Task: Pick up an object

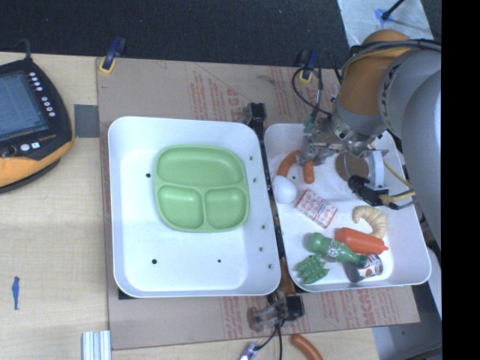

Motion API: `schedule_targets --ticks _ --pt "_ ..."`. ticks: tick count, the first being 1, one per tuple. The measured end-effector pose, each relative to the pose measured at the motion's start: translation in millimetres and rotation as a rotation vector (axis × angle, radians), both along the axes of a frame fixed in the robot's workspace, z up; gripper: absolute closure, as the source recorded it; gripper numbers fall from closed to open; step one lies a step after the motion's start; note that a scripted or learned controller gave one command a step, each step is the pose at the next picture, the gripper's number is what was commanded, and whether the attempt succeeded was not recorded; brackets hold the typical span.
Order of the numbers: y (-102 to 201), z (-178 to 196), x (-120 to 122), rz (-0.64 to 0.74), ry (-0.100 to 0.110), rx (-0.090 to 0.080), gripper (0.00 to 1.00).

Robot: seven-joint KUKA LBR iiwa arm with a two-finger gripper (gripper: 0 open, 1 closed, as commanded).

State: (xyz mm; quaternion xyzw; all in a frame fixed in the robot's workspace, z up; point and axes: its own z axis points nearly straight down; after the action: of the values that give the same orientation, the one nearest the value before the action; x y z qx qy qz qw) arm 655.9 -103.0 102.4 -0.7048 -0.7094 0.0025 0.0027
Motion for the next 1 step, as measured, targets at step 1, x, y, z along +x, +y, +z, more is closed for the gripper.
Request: schedule_targets --ticks 1 --pt "22.5 90.3 -21.8 -0.002 -0.006 0.000 1.00"
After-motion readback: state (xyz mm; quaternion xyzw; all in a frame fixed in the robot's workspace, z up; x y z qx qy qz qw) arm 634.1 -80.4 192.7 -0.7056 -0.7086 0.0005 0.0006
